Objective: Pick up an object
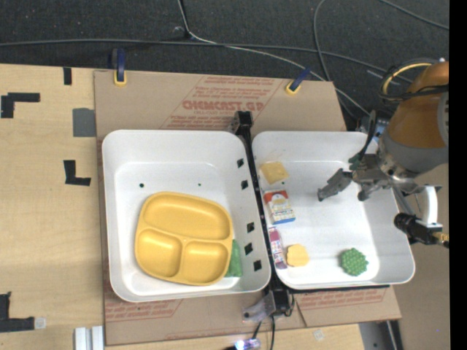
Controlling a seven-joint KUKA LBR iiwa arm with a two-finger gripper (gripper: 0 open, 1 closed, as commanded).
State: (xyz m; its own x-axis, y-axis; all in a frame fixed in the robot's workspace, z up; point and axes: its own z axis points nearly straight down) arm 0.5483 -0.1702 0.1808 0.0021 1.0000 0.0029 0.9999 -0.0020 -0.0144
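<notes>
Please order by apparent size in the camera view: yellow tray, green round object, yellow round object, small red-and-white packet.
1. yellow tray
2. red-and-white packet
3. green round object, yellow round object: they look about alike, so unranked.

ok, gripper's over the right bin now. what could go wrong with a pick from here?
1. The gripper hangs over bare floor of the right bin; closing there would likely grab nothing.
2. The small carton, tan block, pink packet and yellow piece crowd the bin's left wall, so a finger may hit the wall or nudge a neighbour.
3. The green knobbly ball sits alone near the front rim and could roll off a pinch.
</notes>
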